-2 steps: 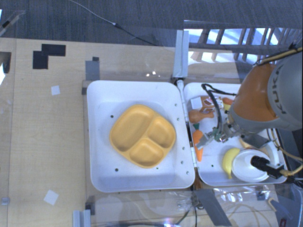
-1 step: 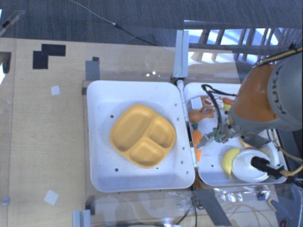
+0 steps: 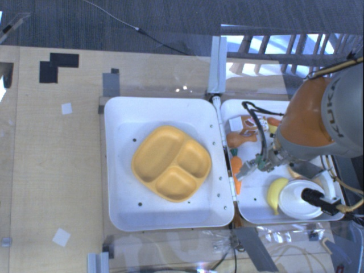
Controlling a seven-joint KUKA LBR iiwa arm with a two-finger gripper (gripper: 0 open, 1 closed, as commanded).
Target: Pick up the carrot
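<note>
The arm (image 3: pixel 318 118) is covering much of the right bin (image 3: pixel 256 208), so a good share of that bin's floor is lying out of sight beneath the grey and orange bulk. The gripper (image 3: pixel 248 167) is hanging low over the bin's left side, and its tip is crossing the carrot (image 3: pixel 235 165) in a tangle of grey metal (too small and cluttered to read), so whether it is open or closed cannot be told, nor whether anything is being held.

The carrot is lying in the right bin, along the wall it shares with the left bin (image 3: pixel 122 209). It is sitting right at the gripper's tip, on the side away from the arm. Only short orange stretches of it are showing, one on either side of the metal in front of it.

Beyond the gripper, toward the far edge of the bin, a brown and orange toy (image 3: pixel 239 136) is resting near the same wall, its shape hard to make out. On the near side of the gripper, a round yellow thing (image 3: pixel 276 192) is sitting on the bin floor, partly hidden on its right.

The left bin is holding a yellow divided plate (image 3: pixel 170 162) with three hollows, lying flat in the middle, well apart from the gripper.
</note>
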